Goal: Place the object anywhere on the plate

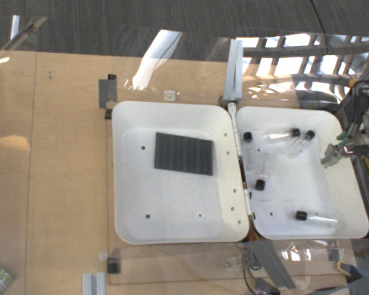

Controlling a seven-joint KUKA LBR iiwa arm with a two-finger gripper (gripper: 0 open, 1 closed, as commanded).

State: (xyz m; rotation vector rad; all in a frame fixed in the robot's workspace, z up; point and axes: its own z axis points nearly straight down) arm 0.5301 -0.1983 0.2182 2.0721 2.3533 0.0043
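On the left of the bench, the wooden top (49, 165) lies bare and pale, with a small dark bracket (108, 91) standing near the far left corner of my left bin (129, 220). In that bin a dark, ribbed, rectangular plate (184, 153) lies flat, a little toward the far side and slightly turned. A metal divider strip (234, 78) runs up from the gap between the two bins. In my right bin (350, 226) lie several clear vials with black caps: one cap (247, 136) just beside the left wall, a vial (260, 174) standing lengthwise below it with its cap toward me, two vials (292, 141) crossing near the far side and touching or nearly so, and one vial (313, 217) lying alone near the front right, well apart from the rest. None of the vials is on the plate. My gripper (333, 155) hangs over the right edge of the right bin, above its rim; I cannot tell whether it is spread or pressed together, and I see nothing in it
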